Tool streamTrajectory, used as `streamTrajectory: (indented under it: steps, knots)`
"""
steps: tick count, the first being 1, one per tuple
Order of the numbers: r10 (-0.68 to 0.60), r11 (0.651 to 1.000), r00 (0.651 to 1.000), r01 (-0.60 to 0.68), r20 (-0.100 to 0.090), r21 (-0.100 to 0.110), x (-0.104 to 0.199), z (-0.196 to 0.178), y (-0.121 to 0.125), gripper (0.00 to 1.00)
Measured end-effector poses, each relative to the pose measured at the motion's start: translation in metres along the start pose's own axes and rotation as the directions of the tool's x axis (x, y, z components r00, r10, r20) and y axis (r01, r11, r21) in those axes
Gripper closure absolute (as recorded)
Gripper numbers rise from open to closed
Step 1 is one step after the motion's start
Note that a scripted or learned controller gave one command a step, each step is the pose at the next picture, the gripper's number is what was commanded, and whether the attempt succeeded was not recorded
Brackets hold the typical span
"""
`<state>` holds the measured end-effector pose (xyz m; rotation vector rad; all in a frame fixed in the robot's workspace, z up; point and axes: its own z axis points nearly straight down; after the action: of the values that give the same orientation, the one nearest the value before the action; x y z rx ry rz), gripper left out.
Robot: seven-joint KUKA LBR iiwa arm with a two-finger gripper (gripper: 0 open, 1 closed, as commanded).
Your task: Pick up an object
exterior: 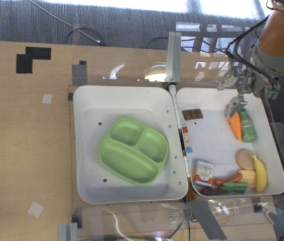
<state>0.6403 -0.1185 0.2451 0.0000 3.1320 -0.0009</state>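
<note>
In the middle of the frame, two white bins sit side by side on the tabletop (pixel 26 149). The left bin (pixel 87 185) keeps a green tray (pixel 133 150) flat. The right bin (pixel 209 139) keeps the small food toys together so I can reach them. My hand (pixel 237 106) hangs in the upper right, just above the carrot (pixel 236 126). I cannot tell if it is grasping. The little box (pixel 203 172) has writing too small to read.
</note>
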Motion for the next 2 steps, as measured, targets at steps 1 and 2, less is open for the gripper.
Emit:
streamTrajectory:
  steps: [1,2]
  knots:
    - [0.057,0.998,0.998,-0.057,-0.013,-0.002,-0.009,0.151,-0.018,0.0]
    - [0.007,1.0,1.0,-0.007,0.001,0.001,-0.006,0.157,-0.038,0.0]
